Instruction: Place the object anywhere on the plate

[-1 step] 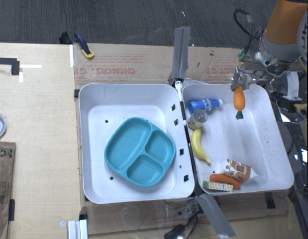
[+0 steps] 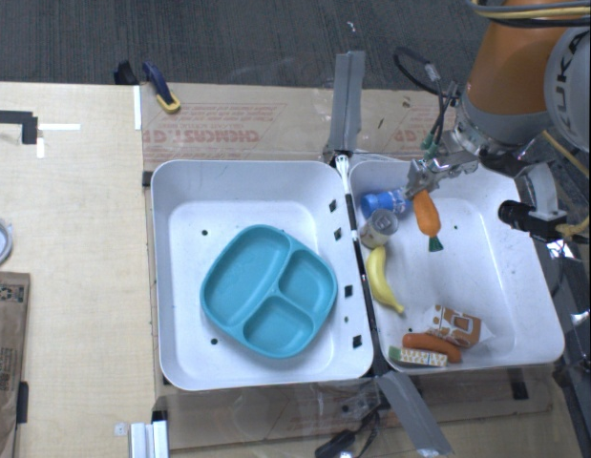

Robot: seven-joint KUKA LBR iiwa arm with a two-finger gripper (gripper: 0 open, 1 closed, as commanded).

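We log: claw [image 2: 426,177] w/ orange toy carrot [image 2: 426,214] hanging just below; fingers [image 2: 432,167] pinch its top, so grasping it, over right white bin [image 2: 524,346]. Blue three-section plastic plate [image 2: 268,291] well left of claw, in left white bin [image 2: 171,256]. Yellow banana [image 2: 381,280] below-left of claw.

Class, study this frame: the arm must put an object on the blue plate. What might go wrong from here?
1. The carrot hangs at the gripper; whether it is firmly pinched is unclear, so it may drop early.
2. The plate lies in the other bin, so the carrot must cross the divider and could snag on it.
3. The blue bottle and banana lie close by and could get nudged.
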